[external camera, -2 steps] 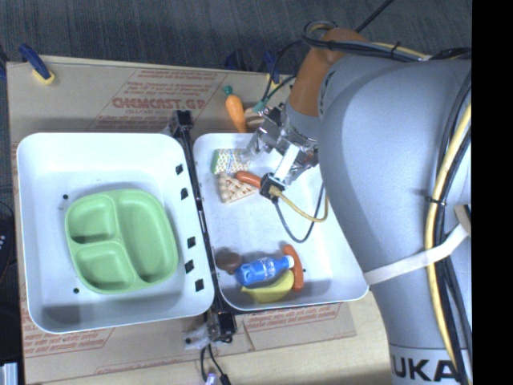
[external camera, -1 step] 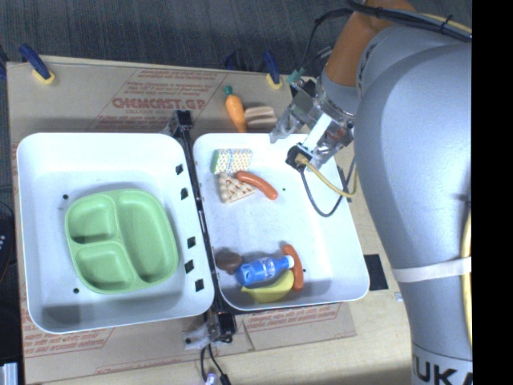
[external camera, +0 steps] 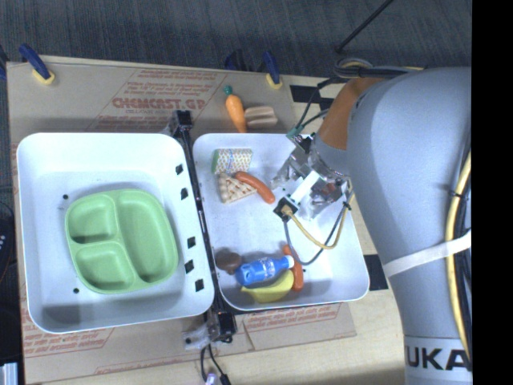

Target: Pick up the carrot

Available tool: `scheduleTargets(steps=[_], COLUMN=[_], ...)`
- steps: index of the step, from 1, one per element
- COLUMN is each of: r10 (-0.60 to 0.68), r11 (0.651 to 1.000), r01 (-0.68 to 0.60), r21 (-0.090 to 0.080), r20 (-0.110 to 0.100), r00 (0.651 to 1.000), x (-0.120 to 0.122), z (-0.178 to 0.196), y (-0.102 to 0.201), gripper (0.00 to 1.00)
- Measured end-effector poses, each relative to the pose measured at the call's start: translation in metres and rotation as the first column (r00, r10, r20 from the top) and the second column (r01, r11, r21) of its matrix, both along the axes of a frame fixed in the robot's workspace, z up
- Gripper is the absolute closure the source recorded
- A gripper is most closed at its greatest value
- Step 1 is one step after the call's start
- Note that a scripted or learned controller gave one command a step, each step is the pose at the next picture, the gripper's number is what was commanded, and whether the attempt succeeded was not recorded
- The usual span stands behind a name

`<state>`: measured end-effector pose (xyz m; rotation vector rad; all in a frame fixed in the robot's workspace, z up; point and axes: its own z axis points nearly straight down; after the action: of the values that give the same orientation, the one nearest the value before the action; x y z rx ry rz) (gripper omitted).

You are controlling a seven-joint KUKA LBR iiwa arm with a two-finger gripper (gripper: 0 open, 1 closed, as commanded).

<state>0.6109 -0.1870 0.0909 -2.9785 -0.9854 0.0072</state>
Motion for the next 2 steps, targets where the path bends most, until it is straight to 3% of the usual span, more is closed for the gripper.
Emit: scheduleTargets(steps=[1,2], r10=[-0.327,-0.243], r11=[0.945,0.970], r01=[0.327,0.243], r21=[0.000,0.001], r20=[-0.003,-0.003], r00=[0.945,0.970], x=[-0.041,-0.132], z=[0.025,0.000], y=[0.001,0.076], gripper=[0.00,0.00])
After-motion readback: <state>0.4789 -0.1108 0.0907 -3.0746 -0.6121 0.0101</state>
